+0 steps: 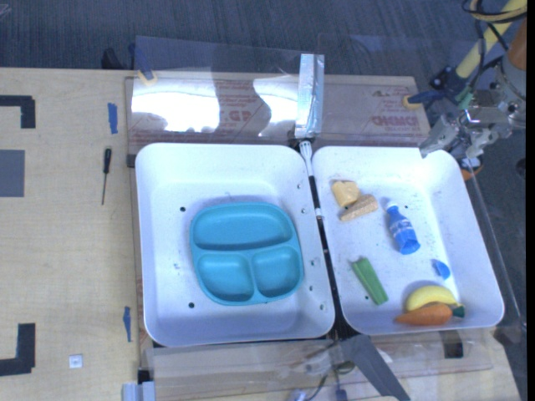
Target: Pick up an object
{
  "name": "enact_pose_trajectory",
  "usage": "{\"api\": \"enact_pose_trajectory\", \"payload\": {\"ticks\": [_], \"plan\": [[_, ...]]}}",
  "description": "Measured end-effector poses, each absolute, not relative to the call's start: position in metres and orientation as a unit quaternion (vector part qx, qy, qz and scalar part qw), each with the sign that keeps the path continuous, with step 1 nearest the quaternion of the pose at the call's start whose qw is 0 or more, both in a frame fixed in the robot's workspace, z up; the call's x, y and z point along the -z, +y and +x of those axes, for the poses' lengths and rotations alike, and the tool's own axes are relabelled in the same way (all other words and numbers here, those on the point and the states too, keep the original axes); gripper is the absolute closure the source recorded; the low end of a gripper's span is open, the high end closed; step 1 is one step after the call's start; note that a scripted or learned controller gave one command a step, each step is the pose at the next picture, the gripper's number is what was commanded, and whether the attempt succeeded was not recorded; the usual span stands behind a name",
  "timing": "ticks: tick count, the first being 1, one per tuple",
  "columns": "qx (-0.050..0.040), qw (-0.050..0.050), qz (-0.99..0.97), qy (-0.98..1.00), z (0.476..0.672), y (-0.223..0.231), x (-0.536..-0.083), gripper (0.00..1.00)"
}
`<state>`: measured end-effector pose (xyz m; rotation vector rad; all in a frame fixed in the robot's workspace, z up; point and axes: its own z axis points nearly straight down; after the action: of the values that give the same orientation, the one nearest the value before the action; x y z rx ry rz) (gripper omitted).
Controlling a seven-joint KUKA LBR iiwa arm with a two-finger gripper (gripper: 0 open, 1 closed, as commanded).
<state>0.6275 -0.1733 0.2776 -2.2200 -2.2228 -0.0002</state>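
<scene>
I can't tell the gripper's (462, 137) state above the right bin's (476, 215) far corner. The blue bottle (402, 229) lies mid-bin; probably light, stiff, slippery, so I'd take it across its body.

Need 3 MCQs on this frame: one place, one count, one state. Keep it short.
1. Where is the teal tray?
A. left bin
B. right bin
C. on the bench

2. How many compartments does the tray have?
A. two
B. three
C. five

3. Where is the claw?
A. touching the banana
B. over the tray
C. near the right bin's far right corner, away from the items

Key:
1 A, it lies flat in the left bin.
2 B, one long section and two smaller ones.
3 C, the banana lies at the near edge, untouched.
</scene>
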Motion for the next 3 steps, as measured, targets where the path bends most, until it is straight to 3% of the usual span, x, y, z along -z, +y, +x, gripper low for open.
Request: {"api": "enact_pose_trajectory", "payload": {"ticks": [1,2,3], "plan": [[-0.0033,0.006,-0.663,-0.748,0.595,-0.162,-0.122,0.0],[0.0015,-0.002,-0.719,-0.695,0.581,-0.143,-0.087,0.0],[0.0035,-0.005,-0.72,-0.694,0.583,-0.144,-0.1,1.0]]}}
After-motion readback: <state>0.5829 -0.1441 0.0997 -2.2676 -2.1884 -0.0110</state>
